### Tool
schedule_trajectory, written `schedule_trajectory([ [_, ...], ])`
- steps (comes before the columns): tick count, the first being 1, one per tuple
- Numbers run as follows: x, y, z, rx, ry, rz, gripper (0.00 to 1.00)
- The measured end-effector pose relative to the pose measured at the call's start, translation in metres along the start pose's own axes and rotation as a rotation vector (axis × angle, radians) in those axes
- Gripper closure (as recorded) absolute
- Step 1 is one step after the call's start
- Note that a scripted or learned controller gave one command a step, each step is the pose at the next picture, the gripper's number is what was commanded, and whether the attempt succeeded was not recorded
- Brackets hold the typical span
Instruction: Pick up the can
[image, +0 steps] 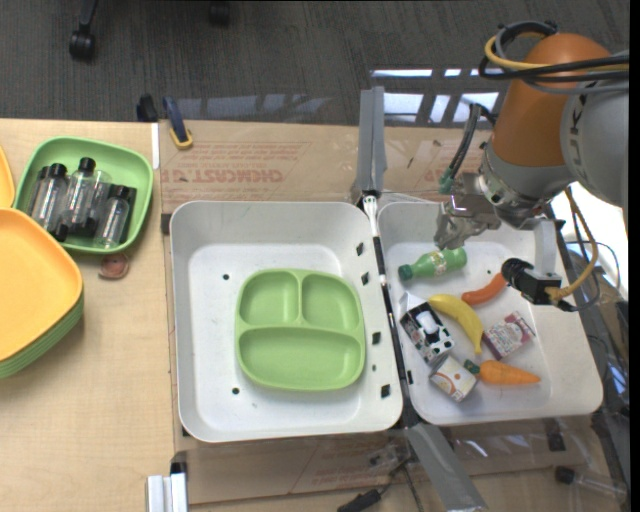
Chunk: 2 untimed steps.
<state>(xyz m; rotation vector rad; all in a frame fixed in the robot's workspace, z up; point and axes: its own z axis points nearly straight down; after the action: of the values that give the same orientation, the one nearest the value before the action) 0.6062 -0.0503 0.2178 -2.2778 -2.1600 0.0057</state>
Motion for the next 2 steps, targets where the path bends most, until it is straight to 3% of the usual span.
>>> schedule_trajectory([
  [1,0.008,-0.029,0.026,0.001,0.000,0.118,1.00],
  [2,0.007,-0.030,-0.058,-0.002,-0.001,0.084,1.00],
])
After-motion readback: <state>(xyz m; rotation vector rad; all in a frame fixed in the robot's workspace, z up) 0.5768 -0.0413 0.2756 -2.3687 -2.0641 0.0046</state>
